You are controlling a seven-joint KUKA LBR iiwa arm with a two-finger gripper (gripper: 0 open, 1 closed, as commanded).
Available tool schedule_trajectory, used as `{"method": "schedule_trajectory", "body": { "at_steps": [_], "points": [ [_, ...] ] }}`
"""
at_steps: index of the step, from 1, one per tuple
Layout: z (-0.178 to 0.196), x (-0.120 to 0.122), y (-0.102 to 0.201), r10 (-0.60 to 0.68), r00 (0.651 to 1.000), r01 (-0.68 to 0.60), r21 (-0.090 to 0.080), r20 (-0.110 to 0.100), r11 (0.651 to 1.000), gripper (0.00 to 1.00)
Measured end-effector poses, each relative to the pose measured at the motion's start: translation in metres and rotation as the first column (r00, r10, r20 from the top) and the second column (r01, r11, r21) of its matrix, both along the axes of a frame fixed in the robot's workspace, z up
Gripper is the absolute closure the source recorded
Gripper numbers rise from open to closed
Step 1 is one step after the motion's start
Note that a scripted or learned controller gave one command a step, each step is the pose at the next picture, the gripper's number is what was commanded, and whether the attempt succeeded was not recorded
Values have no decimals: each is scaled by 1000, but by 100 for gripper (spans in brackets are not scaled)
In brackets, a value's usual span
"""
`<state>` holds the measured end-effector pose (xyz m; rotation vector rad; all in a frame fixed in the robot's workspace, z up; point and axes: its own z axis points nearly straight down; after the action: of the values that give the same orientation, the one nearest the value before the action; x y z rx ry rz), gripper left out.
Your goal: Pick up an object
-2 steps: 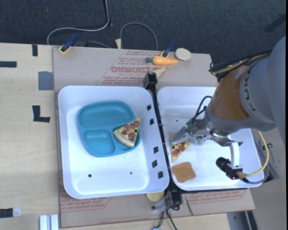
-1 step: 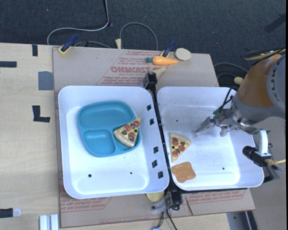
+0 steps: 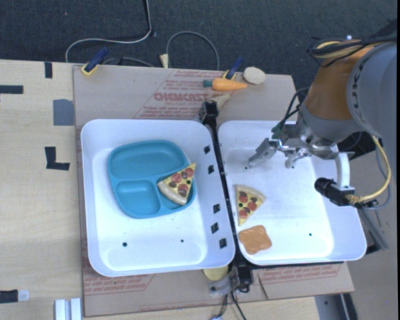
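1. Two white bins sit side by side on a cardboard sheet – a left bin and a right bin.
2. The left bin holds one blue divided plate. One pizza slice lies on the plate's right part, over its rim.
3. The right bin holds two loose things: a second pizza slice near the bin's left wall, and one brown toast-like piece just below it, apart from it.
4. That makes two pizza slices in all, one per bin.
5. The gripper hangs over the upper part of the right bin, above and right of the second slice, well clear of it. Its two fingers stand spread apart – nothing is between them.
6. Beyond the bins, on the cardboard's far edge, lie one carrot and one pale round thing, just beside each other.
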<state>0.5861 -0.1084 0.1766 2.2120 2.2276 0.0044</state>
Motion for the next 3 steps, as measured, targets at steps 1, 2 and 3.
{"method": "schedule_trajectory", "body": {
  "at_steps": [1, 2, 3],
  "points": [
    [-95, -56, 6, -7, 1000, 7, -3, -1, 1000, 0],
    [-80, -53, 5, -7, 1000, 7, -4, 1, 1000, 100],
    [76, -31, 36, -1, 1000, 1, -1, 13, 1000, 100]
  ]
}}
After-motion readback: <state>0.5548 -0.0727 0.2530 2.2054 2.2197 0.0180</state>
